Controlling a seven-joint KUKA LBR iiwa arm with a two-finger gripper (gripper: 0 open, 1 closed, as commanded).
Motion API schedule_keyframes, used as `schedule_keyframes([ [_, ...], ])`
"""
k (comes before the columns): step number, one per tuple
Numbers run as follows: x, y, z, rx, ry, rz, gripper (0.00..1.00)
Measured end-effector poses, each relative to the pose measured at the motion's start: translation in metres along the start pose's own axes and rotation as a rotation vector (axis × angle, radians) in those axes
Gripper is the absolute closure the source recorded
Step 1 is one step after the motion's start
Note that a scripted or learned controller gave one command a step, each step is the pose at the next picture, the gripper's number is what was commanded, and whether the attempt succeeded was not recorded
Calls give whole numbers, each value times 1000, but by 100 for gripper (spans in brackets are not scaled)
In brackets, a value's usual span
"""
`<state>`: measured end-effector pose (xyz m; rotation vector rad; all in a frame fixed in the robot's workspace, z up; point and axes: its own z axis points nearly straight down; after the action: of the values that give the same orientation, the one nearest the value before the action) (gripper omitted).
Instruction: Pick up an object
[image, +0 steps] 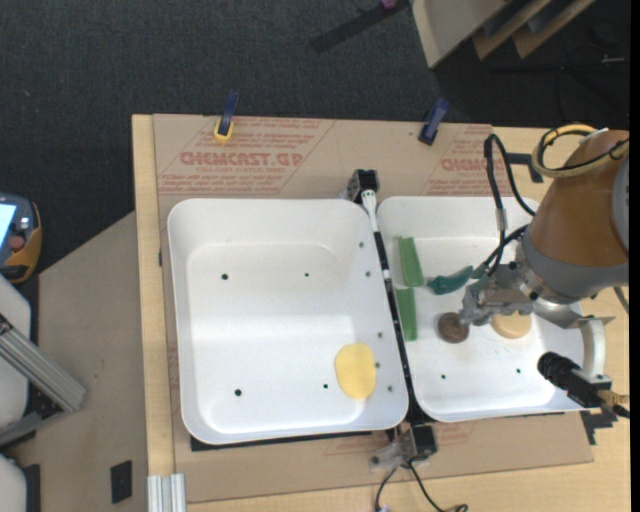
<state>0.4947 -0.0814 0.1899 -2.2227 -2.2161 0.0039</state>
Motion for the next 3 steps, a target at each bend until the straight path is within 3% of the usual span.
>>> schedule_keyframes([
  [1, 14, 49, -44, -12, -1, -6, 100],
  [2, 36, 7, 8, 5, 2, -3, 100],
  [3, -19, -3, 12, -1, 0, 2, 100],
])
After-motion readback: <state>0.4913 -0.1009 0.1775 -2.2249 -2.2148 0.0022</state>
